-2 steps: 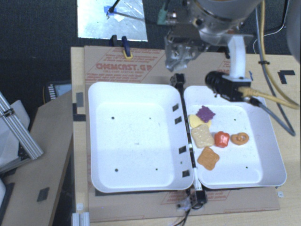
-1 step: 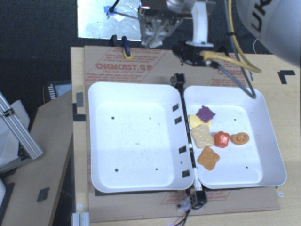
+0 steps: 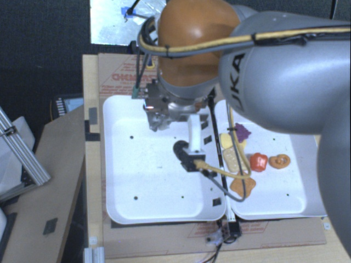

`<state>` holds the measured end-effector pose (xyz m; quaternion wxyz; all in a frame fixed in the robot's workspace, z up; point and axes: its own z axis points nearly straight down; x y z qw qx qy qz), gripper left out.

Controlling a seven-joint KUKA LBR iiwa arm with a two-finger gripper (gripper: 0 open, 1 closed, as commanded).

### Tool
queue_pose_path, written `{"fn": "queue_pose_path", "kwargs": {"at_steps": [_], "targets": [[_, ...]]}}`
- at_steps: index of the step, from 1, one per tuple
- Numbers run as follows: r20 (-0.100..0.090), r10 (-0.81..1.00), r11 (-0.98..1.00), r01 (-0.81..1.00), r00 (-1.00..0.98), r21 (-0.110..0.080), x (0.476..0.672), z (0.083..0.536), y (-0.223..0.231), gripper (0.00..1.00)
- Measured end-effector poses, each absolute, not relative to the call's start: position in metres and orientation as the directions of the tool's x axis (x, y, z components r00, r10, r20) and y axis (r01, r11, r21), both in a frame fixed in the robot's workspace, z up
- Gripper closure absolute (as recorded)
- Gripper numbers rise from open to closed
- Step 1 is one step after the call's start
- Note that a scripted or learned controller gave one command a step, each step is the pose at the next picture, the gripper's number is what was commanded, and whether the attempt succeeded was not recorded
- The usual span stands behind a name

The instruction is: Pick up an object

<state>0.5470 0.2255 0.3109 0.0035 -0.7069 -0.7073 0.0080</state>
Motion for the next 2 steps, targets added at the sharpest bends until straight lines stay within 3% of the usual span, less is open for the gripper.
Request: {"fn": "queue_pose_path", "kwargs": {"at_steps": [1, 2], "targets": [[-0.002, 1.0, -0.003, 1.0, 0.003, -0.007, 0.504, 0.264, 0.16, 1.0], [-0.004, 1.0, -0.011, 1.0, 0.011, 0.005, 0.501, 0.289, 0.048, 1.0]]}}
